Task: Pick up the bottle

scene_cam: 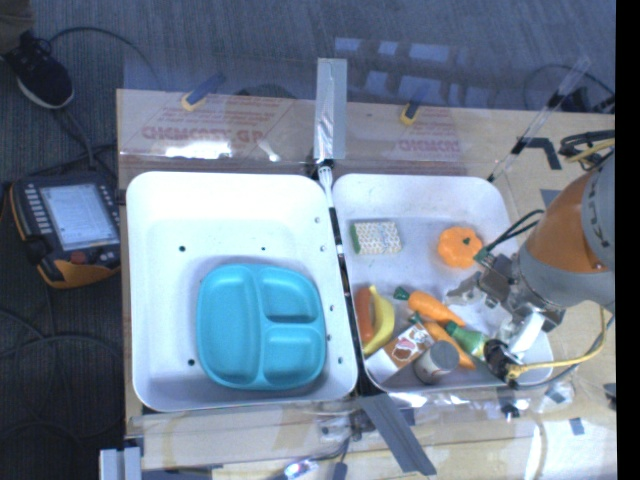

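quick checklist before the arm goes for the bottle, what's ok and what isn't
1. Bottle located: ok. The bottle with a green body lies on its side in the right bin, near the front.
2. Gripper near the bottle: ok, it sits just to its right in the picture.
3. Bottle between the fingers: not ok, nothing shows there.
4. Room around the bottle: not ok. The carrot and the can crowd it.
5. Bottle's neck direction: cannot tell.
6. Left bin out of the way: ok, it holds the blue plate.
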Motion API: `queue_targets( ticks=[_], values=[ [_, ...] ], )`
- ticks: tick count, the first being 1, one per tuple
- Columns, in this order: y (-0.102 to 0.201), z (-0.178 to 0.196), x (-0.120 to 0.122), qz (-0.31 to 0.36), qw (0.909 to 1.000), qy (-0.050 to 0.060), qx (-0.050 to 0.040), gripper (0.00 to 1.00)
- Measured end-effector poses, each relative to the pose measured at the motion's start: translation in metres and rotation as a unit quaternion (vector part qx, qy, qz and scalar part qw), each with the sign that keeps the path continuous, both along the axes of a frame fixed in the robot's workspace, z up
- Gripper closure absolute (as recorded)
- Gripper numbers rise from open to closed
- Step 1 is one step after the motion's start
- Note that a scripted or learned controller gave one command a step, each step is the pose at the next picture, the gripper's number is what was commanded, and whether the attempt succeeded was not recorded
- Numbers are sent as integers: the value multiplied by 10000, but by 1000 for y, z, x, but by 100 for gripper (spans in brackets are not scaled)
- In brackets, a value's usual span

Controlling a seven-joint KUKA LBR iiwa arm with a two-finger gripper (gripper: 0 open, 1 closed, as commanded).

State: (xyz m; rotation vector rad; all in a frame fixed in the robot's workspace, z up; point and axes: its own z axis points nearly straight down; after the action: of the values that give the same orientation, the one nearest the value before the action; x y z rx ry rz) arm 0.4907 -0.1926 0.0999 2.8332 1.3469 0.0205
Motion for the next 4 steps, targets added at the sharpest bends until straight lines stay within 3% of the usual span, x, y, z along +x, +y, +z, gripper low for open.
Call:
queue_targets(
  ticks=[1, 2, 3, 4],
  values=[
    [0, -10, 40, -2082, 9781, 50, -11, 0],
    [43, -10, 2, -2853, 9584, 3, -10, 0],
    [94, -10, 59, -3189, 9478, 4, 0, 0],
    [29, -10, 16, -3372, 9414, 14, 11, 0]
  ],
)
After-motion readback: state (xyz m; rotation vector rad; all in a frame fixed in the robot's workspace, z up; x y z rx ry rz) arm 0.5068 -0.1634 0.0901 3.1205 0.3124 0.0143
